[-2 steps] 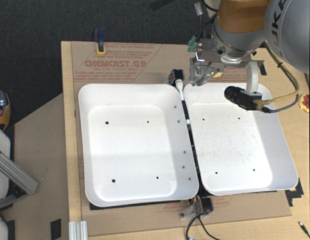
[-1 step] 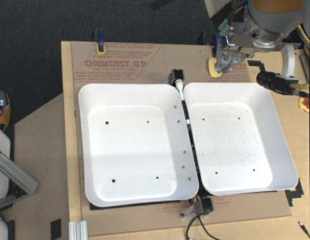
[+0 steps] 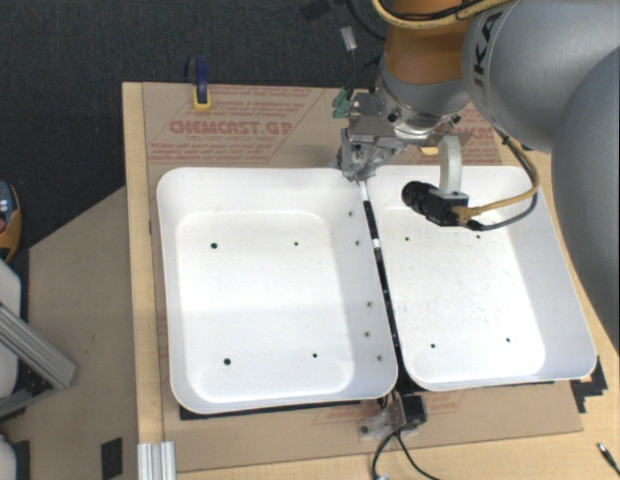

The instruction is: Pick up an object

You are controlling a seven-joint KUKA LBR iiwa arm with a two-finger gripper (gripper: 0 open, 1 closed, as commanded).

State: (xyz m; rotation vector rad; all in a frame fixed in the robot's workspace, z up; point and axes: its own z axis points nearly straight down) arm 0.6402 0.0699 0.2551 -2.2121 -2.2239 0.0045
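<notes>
Gripper (image 3: 358, 160) hangs over the far end of the seam between the left bin (image 3: 180, 268) and right bin (image 3: 550, 298); whether it grips anything I cannot tell. No loose object is visible to pick, so the task looks unfinished

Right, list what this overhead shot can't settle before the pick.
- Tool: small and cluttered at the far rim between the bins; whether it grips anything can't be told.
- Right bin: its far corner sits behind the arm; anything there is hidden.
- Black part with its cable: too dark to identify.
</notes>
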